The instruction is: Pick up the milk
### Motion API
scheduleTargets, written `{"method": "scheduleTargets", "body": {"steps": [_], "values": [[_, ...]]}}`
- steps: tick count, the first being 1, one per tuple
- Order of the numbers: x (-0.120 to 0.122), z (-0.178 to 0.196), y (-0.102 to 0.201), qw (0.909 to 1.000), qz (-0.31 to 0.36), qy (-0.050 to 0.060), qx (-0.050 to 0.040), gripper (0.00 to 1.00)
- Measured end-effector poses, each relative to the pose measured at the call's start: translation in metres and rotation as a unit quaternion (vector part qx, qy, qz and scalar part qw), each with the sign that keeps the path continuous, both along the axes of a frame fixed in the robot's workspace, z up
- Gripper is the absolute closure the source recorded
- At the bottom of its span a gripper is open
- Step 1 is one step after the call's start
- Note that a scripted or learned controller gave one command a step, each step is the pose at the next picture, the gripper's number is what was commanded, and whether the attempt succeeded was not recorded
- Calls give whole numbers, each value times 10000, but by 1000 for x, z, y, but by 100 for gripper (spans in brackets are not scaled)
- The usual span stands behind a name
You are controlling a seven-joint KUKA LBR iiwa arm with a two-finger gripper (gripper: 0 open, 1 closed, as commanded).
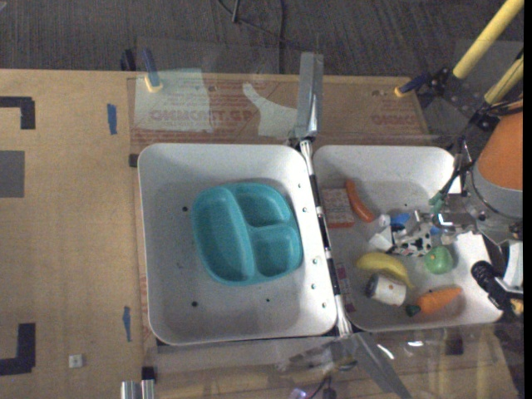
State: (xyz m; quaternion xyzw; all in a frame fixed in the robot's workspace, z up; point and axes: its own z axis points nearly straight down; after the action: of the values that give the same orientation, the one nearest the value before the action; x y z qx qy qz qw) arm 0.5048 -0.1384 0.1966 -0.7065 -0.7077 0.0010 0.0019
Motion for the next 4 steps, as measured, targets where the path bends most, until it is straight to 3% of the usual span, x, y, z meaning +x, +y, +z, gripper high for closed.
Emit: {"method": "scheduleTargets", "body": {"steps": [1, 2, 3, 4], "values": [[37, -78, -1, 9997, -31, -219, -61, 0], [39, -68, -5, 9997, -58, -241, -80, 100], [38, -69, -4, 9997, -55, -227, -77, 0], [23, 38, 5, 9992, -403, -13, -11, 0]]}}
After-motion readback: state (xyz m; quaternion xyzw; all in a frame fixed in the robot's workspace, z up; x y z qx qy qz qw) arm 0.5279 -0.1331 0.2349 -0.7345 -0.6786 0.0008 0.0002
